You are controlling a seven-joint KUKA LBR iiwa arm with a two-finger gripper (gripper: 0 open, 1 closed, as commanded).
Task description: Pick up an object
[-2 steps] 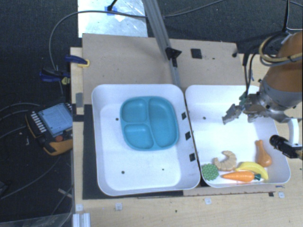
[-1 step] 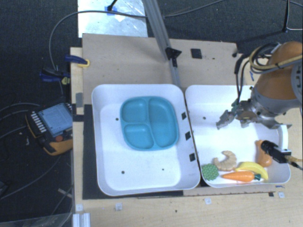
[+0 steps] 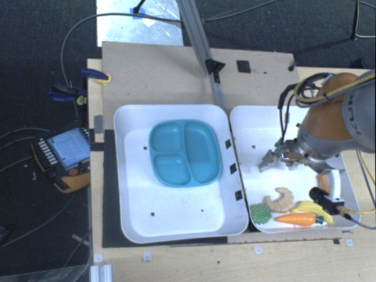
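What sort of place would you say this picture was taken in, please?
Most likely a robotics lab bench set up for grasping trials. A robot arm reaches over two white bins, toy food such as a carrot lies in the right one, a blue plate sits in the left, and cables trail across the floor.

Two bins side by side on the worktop (image 3: 176, 69). In the left bin (image 3: 132, 216), a divided plate (image 3: 185, 153), toward the rear. In the right bin (image 3: 252, 128), along the front edge from left to right: broccoli (image 3: 261, 214), croissant (image 3: 280, 200) just behind it, carrot (image 3: 296, 219), with banana (image 3: 311, 207) behind the carrot. Above the right bin's middle, behind the food, the gripper (image 3: 271, 161), reaching in from the right.
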